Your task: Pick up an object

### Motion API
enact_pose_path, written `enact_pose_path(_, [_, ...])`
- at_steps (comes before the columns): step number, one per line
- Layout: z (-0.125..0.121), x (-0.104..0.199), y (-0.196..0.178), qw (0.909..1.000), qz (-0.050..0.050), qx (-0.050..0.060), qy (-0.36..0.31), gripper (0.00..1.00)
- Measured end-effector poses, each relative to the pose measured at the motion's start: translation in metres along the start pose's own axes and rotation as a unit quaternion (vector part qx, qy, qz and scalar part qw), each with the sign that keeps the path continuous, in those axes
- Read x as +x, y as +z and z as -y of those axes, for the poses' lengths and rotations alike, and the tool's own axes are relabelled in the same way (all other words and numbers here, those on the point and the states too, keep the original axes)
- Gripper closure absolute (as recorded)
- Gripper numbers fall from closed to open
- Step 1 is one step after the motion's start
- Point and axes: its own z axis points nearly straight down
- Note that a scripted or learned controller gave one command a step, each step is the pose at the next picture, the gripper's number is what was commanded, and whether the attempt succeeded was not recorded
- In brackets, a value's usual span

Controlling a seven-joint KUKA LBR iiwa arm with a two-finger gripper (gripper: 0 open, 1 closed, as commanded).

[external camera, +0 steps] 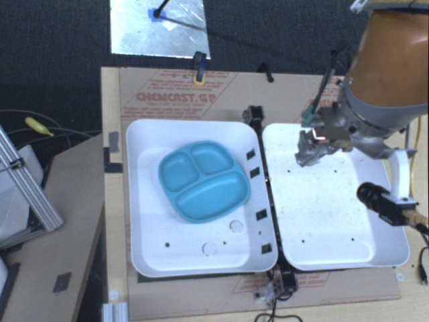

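A blue three-compartment plate (pixel 203 180) lies flat in the left white bin (pixel 144 247), a little above its middle. Two small clear discs (pixel 235 226) rest on the bin floor below the plate. My gripper (pixel 310 154) hangs over the upper left part of the right bin (pixel 335 247), well to the right of the plate. The grey arm with its orange band (pixel 392 52) comes in from the upper right. I see nothing between the fingers.
A black divider with clips (pixel 261 193) runs between the two bins. A black cylindrical part (pixel 382 203) juts over the right bin's right edge. A metal sheet (pixel 159 19) lies beyond the bench, and cardboard surrounds the bins.
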Motion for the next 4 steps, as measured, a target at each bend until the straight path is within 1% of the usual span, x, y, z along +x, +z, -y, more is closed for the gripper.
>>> enact_pose_path(1, [-0.001,0.033,0.03,1.0,0.0,0.0,-0.001,1.0])
enact_pose_path(2, [-0.002,0.009,-0.012,1.0,0.0,-0.003,0.002,1.0])
enact_pose_path(3, [-0.001,0.082,-0.037,1.0,-0.001,-0.002,-0.003,1.0])
enact_pose_path(4, [-0.001,0.018,-0.021,1.0,0.001,-0.001,0.004,1.0])
